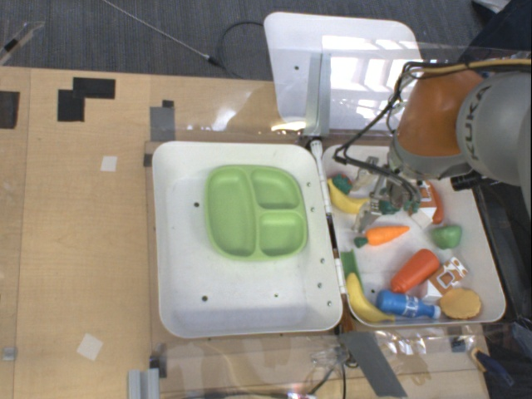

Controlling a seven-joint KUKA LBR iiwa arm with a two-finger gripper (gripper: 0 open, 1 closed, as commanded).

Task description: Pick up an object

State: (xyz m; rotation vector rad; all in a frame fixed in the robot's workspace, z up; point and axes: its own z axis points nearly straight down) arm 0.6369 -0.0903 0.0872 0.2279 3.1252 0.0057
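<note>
The right white bin (490,260) holds several toy foods. A yellow banana (341,196) lies at its upper left, and an orange carrot (387,234) with a green top lies just below my gripper (386,199). The gripper hangs low over the bin's upper middle, between the banana and a red-and-white carton (429,198). Nothing visible is lifted with it. Further down lie a green pepper (447,236), a red-orange bottle shape (414,270), a second banana (363,299), a blue bottle (410,307) and a round tan biscuit (460,303).
The left white bin (183,289) bears a green divided plate (256,211). A glossy white panel (345,61) stands behind the bins. The arm's grey and orange wrist (445,115) and its cables cover the right bin's far corner.
</note>
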